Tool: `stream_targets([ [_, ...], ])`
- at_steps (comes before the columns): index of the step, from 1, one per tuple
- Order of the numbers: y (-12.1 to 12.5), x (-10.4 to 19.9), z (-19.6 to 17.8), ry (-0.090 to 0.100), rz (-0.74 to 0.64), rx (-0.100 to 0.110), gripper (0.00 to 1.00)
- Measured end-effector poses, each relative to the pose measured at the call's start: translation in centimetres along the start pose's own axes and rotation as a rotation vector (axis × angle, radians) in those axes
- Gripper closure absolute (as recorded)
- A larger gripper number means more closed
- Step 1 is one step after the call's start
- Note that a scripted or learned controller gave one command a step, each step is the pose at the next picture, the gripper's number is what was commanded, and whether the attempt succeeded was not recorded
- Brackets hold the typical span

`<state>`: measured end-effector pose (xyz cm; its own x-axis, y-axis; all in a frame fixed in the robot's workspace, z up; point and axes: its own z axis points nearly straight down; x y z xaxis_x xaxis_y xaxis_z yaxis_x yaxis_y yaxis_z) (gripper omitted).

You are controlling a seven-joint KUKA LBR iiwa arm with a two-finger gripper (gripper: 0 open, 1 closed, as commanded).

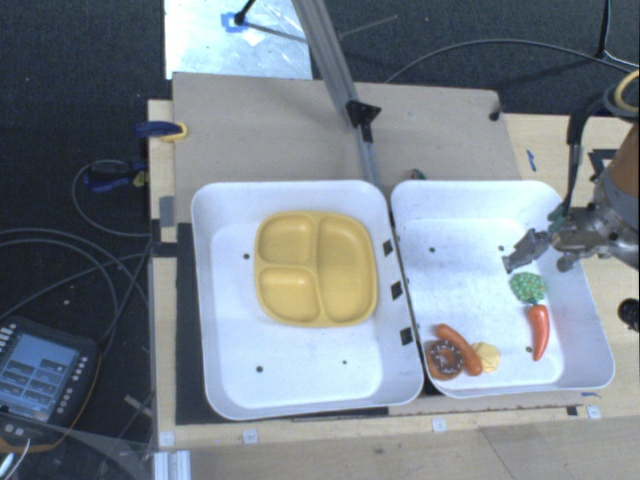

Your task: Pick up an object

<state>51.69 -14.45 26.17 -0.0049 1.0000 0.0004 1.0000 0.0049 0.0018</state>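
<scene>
Overhead, the tool (540,251) hovers in the right bin (470,223), fingers spread and grasping nothing. Just below, at its six o'clock, lies green broccoli (527,287), then an orange carrot (539,330). A sausage (458,348) lies at seven o'clock.

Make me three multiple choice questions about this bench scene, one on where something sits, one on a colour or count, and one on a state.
1. Where is the yellow divided plate?
A. in the left bin
B. in the right bin
C. on the floor

2. What colour is the toy carrot?
A. blue
B. orange-red
C. white

3. How does the gripper stand to the green toy?
A. gripping it
B. above the left bin, far from it
C. beside it, not gripping it

Answers: 1 A, the plate lies in the left bin. 2 B, orange-red body. 3 C, the toy rests on the right bin floor.
</scene>
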Motion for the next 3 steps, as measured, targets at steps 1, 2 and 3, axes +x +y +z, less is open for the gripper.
stream_targets([
  [1, 0.0, 0.0, 0.0, 0.000, 0.002, -0.001, 0.00],
  [2, 0.4, -0.7, 5.8, 0.000, 0.005, 0.006, 0.00],
  [3, 1.1, -0.6, 10.2, 0.001, 0.004, 0.005, 0.00],
])
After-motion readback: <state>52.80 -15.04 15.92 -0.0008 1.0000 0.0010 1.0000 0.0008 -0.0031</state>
